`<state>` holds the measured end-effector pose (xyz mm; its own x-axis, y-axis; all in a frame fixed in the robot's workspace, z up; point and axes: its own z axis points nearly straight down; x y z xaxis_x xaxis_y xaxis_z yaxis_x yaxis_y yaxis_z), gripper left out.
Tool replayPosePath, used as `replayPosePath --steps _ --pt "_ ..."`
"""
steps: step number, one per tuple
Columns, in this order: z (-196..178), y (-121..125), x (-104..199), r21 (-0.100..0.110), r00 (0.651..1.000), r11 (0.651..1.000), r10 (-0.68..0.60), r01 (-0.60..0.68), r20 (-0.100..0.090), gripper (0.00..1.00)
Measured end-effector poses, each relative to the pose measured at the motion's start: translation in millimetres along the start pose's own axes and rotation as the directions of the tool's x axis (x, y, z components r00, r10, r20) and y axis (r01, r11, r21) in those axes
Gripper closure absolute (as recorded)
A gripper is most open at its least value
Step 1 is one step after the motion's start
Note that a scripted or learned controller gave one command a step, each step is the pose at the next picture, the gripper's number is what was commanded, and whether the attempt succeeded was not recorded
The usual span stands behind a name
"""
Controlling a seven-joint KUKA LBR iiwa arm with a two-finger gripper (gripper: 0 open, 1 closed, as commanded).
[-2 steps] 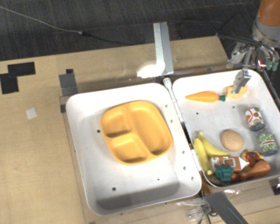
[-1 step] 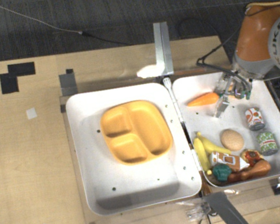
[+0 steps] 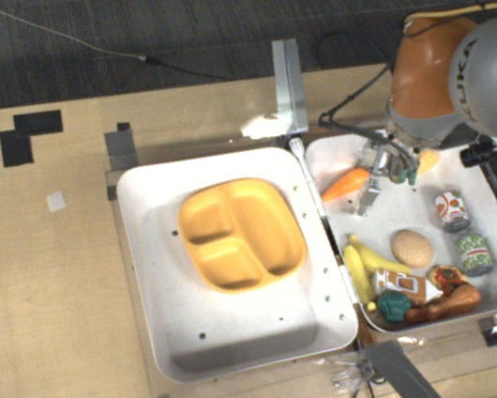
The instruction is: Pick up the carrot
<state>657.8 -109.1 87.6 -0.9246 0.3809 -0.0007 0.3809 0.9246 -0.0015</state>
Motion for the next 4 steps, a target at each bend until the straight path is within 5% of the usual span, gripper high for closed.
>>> replayPosePath --steps 1,2,3,4 --pt "-1 18 26 -0.006 0.999 0.999 0.054 -0.054 0.009 0.0" --pt "-2 -9 49 -0.002 0.947 0.947 -0.322 0.322 0.013 0.0" --pt "-1 22 23 -0.007 1.0 1.0 0.008 -0.008 0.011 0.0" --pt "-15 18 19 -0.003 1.0 1.0 0.007 -0.007 0.025 1.0"
